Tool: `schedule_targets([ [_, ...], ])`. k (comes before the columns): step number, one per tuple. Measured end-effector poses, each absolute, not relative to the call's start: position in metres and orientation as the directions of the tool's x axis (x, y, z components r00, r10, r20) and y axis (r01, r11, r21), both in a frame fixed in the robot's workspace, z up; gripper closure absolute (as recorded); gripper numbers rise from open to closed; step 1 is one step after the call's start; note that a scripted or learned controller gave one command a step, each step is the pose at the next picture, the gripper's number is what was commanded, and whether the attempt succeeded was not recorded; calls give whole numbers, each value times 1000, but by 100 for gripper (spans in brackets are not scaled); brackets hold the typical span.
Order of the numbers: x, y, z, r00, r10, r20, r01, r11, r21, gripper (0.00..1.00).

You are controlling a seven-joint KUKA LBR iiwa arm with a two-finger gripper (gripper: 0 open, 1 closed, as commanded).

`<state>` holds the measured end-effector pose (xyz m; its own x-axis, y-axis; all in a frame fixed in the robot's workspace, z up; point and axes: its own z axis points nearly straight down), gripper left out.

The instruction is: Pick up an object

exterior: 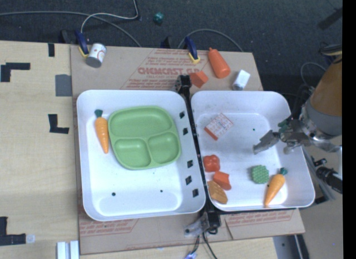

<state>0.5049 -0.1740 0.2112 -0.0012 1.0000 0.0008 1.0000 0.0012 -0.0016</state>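
Grey and spread open, the hand (276,139) is hovering over the right bin (245,101) grasping nothing, so picking is not done, the green toy (259,174) lying just below it.

Two white bins (89,141) sit side by side. Carrots: two, one (102,131) per bin (second (274,188) at right). One green divided plate (146,136). One green knobbly piece (259,174). Orange-red pieces (211,163) in right bin: three.
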Motion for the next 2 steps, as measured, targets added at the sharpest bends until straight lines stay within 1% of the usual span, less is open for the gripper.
schedule_targets([
  [1,542,-109,154,-2,1000,1,1000,2,-2,0],
  [2,592,-103,88,-2,1000,-1,1000,2,2,0],
])
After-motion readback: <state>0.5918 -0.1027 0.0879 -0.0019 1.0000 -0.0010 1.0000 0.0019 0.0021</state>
